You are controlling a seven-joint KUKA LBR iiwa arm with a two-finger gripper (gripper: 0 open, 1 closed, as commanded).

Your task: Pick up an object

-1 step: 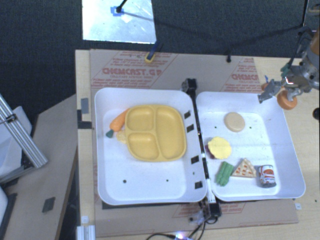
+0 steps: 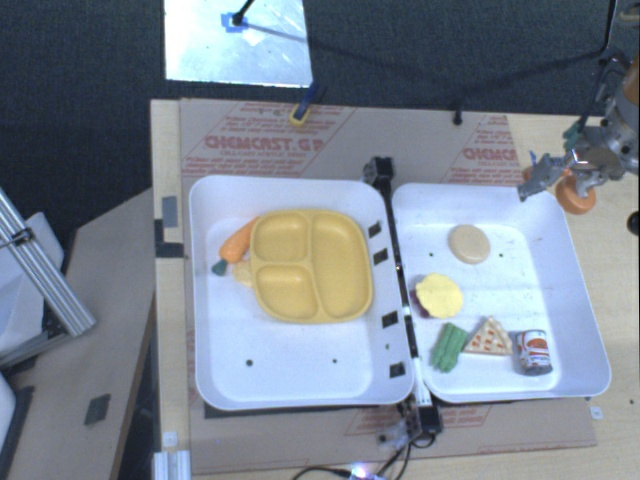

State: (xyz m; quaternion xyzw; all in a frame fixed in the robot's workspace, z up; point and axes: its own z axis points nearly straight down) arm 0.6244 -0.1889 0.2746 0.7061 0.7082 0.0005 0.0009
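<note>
The right bin [image 2: 560, 258] holds a round beige cookie [image 2: 469, 243], a yellow disc [image 2: 439, 294] lying on a dark piece, a green pickle [image 2: 449, 346], a pizza slice [image 2: 488, 338] and a small can [image 2: 533, 352]. My gripper [image 2: 537, 175] hangs at the bin's far right corner, above its rim and apart from every object. The arm's orange band [image 2: 575, 197] shows just behind it. Nothing is seen in the gripper.
The left bin [image 2: 215, 348] carries a yellow divided plate [image 2: 304, 265] with a carrot [image 2: 236, 242] tucked against its left side. A black hinge strip [image 2: 395, 278] runs between the bins. A shiny square sheet [image 2: 237, 26] lies beyond the bench.
</note>
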